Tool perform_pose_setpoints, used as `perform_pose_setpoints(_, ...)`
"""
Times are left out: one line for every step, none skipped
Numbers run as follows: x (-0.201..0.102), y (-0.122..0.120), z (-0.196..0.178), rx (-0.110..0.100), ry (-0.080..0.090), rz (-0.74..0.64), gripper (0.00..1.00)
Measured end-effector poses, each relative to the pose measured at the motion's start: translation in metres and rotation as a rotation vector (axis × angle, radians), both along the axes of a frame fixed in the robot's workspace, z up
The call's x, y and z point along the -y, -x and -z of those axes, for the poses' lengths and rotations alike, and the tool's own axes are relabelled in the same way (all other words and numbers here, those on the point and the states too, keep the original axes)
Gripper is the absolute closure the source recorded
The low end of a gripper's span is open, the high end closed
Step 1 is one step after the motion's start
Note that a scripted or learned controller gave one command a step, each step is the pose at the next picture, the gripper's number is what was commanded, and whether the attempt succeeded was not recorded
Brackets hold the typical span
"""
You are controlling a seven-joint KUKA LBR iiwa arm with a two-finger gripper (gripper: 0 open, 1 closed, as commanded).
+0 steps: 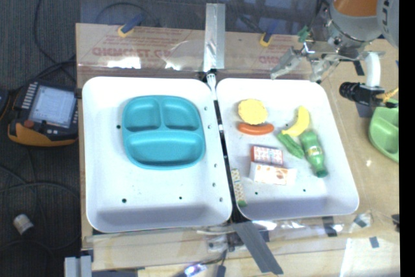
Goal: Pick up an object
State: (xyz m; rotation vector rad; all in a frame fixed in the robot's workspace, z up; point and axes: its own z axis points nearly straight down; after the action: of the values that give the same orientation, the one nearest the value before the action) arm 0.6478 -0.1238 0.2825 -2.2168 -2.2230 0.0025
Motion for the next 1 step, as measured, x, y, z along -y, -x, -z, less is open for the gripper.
perform_pose_setpoints(0.0674,0.0559,0.1108,-0.001,0.001,-0.039,0.00)
